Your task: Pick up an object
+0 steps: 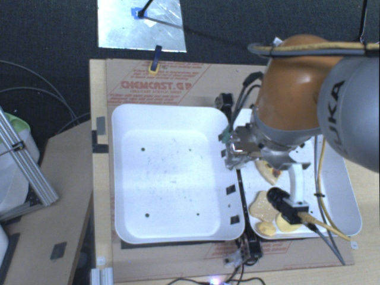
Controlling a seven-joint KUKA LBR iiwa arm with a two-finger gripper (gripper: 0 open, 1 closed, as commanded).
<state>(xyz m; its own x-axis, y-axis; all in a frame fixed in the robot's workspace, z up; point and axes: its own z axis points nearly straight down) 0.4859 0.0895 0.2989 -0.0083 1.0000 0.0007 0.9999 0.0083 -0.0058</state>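
Orange-banded arm [300, 91] hides much of right bin [346, 198] and tan pieces [259, 207]; its grasp cannot be told.

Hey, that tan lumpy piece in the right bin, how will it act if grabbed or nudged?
The tan piece looks flat and lumpy, so it probably slides rather than rolls. Its irregular outline may give a poor grip. It seems to touch a yellow piece, so a push would likely shift both.

Arm [297, 94] over pale objects [260, 207], right bin [348, 209]
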